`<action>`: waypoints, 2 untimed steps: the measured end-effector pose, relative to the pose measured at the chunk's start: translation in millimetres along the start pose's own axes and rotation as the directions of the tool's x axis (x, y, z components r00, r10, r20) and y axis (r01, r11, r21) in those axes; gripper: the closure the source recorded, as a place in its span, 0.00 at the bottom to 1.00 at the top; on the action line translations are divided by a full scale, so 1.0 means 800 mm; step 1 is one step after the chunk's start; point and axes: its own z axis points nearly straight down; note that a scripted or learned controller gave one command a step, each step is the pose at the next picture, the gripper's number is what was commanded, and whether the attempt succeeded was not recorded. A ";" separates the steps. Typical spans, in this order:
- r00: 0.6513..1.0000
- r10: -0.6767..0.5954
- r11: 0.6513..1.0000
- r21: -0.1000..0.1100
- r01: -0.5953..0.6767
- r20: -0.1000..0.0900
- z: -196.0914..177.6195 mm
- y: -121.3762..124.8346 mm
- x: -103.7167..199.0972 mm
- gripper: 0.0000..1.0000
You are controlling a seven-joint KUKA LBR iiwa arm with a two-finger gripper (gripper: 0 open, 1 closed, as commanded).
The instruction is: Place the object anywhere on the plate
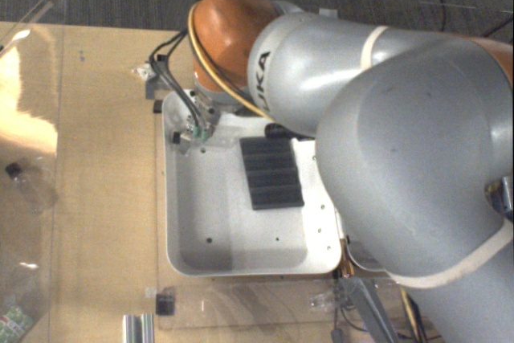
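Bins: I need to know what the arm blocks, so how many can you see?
1. The bin lies at centre. The arm may hide another to its right.

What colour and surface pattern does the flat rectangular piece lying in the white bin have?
Black, with parallel ridges across it; the flat piece lies in the white bin, clear in the camera view.

The grey arm (385, 132) reaches in from the right, its bulky links filling that side, the orange band (229, 28) bent over the wrist, and the hand (191, 134) points down at the far left.
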 end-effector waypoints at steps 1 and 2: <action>0.795 -0.606 0.795 -0.002 0.606 0.006 -0.109 0.001 0.014 1.00; 0.443 -0.897 0.443 -0.001 0.897 0.005 -0.180 0.011 -0.007 1.00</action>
